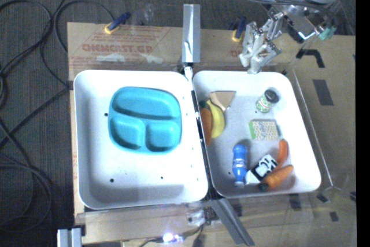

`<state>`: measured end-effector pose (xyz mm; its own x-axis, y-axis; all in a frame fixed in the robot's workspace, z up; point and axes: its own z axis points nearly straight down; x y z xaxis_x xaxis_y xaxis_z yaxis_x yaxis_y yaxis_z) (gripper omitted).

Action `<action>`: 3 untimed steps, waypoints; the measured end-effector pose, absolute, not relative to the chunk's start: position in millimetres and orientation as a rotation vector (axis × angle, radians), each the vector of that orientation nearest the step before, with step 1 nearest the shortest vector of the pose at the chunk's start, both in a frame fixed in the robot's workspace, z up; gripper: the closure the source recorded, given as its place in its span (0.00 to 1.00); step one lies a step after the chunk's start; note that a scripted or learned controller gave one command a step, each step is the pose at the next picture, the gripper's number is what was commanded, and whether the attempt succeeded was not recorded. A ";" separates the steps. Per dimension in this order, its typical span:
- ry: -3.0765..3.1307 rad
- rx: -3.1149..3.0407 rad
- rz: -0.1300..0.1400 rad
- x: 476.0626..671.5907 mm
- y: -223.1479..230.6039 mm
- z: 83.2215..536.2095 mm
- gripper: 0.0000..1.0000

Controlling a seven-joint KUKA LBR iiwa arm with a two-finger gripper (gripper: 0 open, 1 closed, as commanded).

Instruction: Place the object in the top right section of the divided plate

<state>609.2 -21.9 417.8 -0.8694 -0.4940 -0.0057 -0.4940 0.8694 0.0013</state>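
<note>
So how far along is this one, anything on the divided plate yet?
Nothing looks done: the blue divided plate in the left bin holds no object. Nothing is in hand either; the gripper hangs over the right bin's far rim with nothing between its fingers. The pick, carry and placement in the top right section all remain.

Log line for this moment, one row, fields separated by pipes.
gripper above right bin's far rim, holding nothing seen | divided plate in left bin, sections bare | banana, bottle, carrots in right bin
</note>
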 end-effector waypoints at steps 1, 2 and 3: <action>2.986 -0.968 0.005 568.6 88.4 307.2 1.00; 2.907 -1.188 0.003 553.4 167.7 229.0 1.00; 2.586 -1.784 0.002 502.7 78.3 219.8 1.00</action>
